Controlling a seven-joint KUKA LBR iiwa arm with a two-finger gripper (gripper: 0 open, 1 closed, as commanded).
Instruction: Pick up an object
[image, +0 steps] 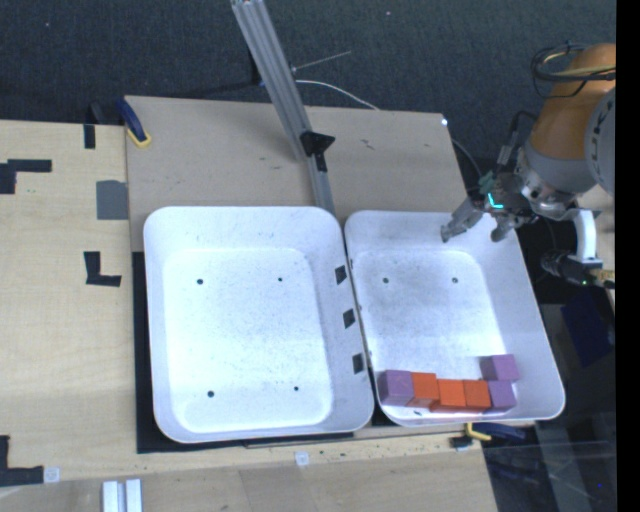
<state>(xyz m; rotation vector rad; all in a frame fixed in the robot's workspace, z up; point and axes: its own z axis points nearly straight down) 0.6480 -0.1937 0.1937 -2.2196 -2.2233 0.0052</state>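
The claw (478, 226) hangs over the top right corner of the right bin (520, 290), at the end of the grey and orange arm (565, 120). Its two fingers are spread apart, and nothing is between them.

Two white bins sit side by side on the worktop (60, 330). The left bin (160, 300) has just small dark dots on its floor. The right bin has blocks in it, all pushed together along the bottom edge, far from the claw. On the left of the row is a purple block (397, 386). Next to it, touching, are orange blocks (452, 392); they look like two or three, but it is hard to tell where one ends. On the right, another purple block (499, 368) sits above more purple (503, 395) in the corner.

A grey metal pole (285, 95) leans in from the top and ends between the two bins.
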